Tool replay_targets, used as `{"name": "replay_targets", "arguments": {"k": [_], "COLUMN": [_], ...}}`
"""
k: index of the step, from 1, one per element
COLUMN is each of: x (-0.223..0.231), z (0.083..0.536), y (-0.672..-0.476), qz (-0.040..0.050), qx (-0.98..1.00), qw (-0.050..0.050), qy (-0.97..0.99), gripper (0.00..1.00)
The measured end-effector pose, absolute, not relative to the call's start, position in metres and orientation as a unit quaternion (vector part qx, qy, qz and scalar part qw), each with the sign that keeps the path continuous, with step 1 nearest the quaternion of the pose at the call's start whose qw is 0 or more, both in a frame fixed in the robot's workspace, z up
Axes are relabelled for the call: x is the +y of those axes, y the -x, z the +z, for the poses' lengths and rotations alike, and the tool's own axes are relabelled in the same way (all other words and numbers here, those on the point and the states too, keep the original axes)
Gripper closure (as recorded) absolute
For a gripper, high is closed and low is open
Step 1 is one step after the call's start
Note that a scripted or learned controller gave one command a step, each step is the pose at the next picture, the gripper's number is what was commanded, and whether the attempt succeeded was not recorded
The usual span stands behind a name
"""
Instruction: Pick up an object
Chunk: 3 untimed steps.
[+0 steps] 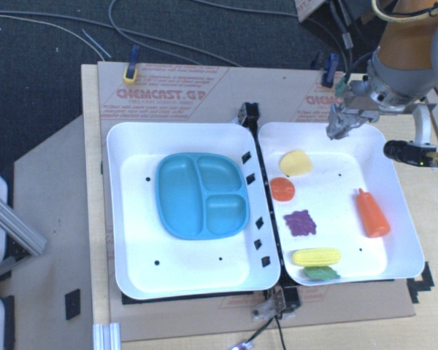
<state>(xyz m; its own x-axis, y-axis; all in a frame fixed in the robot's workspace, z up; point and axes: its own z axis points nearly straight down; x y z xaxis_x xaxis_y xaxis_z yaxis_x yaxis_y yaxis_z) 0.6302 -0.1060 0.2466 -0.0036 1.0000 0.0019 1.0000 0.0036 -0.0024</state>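
The right shallow white bin (394,195) keeps bare floor through its middle, between the orange plastic carrot (371,214) and purple grape cluster (301,223). The blue 3-compartment tray (202,195) occupies the left bin's (124,195) centre.

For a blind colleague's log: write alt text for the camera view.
The hand hovers over the right bin's far edge, above toy foods: yellow piece, orange round, purple grapes, carrot, corn. The left bin holds a blue divided plate.
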Motion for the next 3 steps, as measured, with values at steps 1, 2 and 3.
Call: {"name": "replay_targets", "arguments": {"k": [1, 2, 3], "x": [-0.058, -0.004, 0.049], "z": [0.253, 0.239, 0.246], "y": [-0.609, -0.587, -0.571], "qz": [-0.0003, 0.0007, 0.0000], "qx": [-0.709, -0.709, -0.709], "qw": [0.002, 0.003, 0.002], "qy": [0.705, 0.705, 0.705], "gripper": [1.00, 1.00, 1.00]}}
